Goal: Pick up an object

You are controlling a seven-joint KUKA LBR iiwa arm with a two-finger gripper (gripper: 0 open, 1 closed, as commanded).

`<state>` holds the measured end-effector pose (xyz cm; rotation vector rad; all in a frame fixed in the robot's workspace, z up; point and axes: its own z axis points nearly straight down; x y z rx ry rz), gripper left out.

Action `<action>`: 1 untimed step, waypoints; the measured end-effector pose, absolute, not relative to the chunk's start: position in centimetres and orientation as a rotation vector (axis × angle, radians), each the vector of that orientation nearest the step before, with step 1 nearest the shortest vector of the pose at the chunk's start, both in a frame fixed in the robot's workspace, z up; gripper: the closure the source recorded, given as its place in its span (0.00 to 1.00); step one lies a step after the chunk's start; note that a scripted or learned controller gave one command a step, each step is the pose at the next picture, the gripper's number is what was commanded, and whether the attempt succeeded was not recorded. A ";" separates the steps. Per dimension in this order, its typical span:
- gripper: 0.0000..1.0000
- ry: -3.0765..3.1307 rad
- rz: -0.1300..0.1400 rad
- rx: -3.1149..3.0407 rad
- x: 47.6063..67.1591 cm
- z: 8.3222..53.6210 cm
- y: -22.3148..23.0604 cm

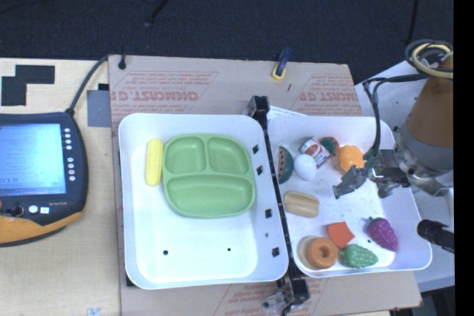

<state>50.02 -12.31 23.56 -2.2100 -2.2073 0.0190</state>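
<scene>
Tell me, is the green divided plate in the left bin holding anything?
Empty: the green divided plate shows bare compartments; the corn cob lies beside it in the left bin.

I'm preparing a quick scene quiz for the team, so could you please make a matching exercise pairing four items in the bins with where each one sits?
Things:
1. corn cob
2. green divided plate
3. doughnut
4. grapes

Places:
A. left bin, middle
B. right bin, near right corner
C. left bin, beside the plate's left edge
D. right bin, near edge, left of the green leafy piece

Pairs: 1-C, 2-A, 3-D, 4-B
</scene>
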 end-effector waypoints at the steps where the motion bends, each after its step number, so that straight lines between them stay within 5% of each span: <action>1: 0.00 -2.217 0.008 -2.214 50.2 24.1 -12.3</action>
